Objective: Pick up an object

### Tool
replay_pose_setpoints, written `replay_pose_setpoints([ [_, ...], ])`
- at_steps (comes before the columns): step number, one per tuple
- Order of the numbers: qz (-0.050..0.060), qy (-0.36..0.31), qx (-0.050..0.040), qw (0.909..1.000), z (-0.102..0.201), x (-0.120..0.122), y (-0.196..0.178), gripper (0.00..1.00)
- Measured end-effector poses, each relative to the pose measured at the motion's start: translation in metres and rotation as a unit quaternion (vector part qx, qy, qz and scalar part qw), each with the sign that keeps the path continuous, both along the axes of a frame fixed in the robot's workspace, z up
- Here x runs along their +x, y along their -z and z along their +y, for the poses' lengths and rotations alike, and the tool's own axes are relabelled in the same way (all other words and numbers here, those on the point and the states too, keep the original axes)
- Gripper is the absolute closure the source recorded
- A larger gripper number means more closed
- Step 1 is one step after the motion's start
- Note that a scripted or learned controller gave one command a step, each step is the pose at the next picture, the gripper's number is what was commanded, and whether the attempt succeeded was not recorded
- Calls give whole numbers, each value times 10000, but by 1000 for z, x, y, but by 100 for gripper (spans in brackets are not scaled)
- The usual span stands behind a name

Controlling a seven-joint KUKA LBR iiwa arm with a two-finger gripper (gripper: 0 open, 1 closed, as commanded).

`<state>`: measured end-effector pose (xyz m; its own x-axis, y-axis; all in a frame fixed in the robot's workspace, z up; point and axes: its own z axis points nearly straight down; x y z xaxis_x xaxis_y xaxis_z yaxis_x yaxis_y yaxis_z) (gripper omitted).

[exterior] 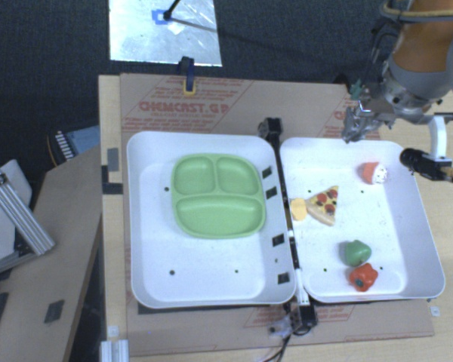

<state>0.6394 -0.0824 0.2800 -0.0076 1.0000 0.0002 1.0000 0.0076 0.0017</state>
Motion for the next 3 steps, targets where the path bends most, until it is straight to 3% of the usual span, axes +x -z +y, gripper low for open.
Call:
replay_pose_setpoints([
  [3, 6, -13, 9, 10000, 152, -34, 18, 100],
])
